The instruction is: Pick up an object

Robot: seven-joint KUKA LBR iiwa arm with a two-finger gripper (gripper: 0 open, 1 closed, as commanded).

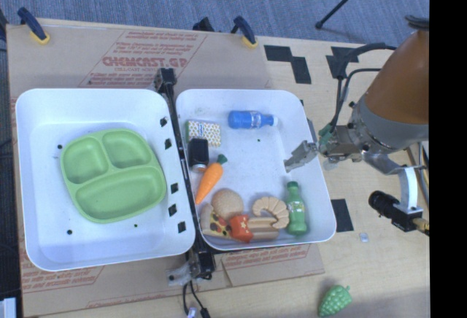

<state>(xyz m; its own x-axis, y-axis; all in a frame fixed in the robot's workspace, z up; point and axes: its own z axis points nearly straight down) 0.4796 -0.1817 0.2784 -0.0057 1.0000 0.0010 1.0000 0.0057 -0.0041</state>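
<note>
White bins side by side on the bench: left bin [36, 185] holds a green divided plate [113, 174], right bin [248, 95] holds the pickable stuff. Gripper [300, 156] sits over the right bin's right edge, nothing between its fingers; whether the jaws are wide or narrow I cannot tell, too small and blurred. Objects in right bin: blue bottle [250, 119] near the back wall, checkered block [203, 132] and a dark block [198, 152] by the left wall, carrot [209, 179] just below them, and a crowded front row with bread roll [227, 202], pizza slice [215, 224], red tomato-like piece [240, 228], croissant [271, 211], green bottle [295, 208]. The green bottle is nearest to the gripper, just below it, close to the right wall. No target committed yet, judging by pose. Risks: a grab at the green bottle could jam a finger against the bin wall or the croissant touching it; the front row is packed, so the fingers may land on two items or push them apart and close on air; the round bottles may roll or squirt out. The blue bottle lies alone, looks the safer pick. Green grapes [335, 300] lie outside the bins on the bench, likely not in play.
</note>
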